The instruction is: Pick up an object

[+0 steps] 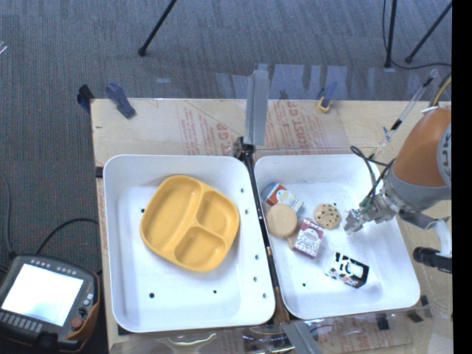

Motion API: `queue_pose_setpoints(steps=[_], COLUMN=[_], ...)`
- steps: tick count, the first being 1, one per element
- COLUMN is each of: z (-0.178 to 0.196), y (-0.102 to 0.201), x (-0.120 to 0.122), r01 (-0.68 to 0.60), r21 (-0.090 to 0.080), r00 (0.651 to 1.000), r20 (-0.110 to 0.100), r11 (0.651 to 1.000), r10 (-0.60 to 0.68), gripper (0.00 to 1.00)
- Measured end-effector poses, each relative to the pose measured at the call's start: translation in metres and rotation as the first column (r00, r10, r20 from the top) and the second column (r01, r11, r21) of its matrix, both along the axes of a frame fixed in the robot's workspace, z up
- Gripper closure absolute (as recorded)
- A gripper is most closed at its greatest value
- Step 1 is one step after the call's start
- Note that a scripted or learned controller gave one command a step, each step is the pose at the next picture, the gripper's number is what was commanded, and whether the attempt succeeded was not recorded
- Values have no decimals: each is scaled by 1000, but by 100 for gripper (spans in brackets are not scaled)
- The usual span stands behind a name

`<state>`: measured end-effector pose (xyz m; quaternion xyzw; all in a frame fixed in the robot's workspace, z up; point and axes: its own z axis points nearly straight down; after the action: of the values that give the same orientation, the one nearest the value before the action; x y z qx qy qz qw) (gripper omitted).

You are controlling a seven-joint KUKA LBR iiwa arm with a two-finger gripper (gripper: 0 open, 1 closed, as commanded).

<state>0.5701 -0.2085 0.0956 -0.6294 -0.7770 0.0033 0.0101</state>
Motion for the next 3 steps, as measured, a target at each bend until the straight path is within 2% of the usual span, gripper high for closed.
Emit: queue_pose_setpoints(steps=[1, 2, 3], z=[0, 6, 5], y=[0, 0, 1], x=[0, -1, -1], r01=[-1, -6, -8], r21=[0, 1, 1], r00=[1000, 1000, 1000], r20=[-1, -6, -7], r11=[1000, 1000, 1000], r10=[1, 6, 8], gripper=[0, 100, 0])
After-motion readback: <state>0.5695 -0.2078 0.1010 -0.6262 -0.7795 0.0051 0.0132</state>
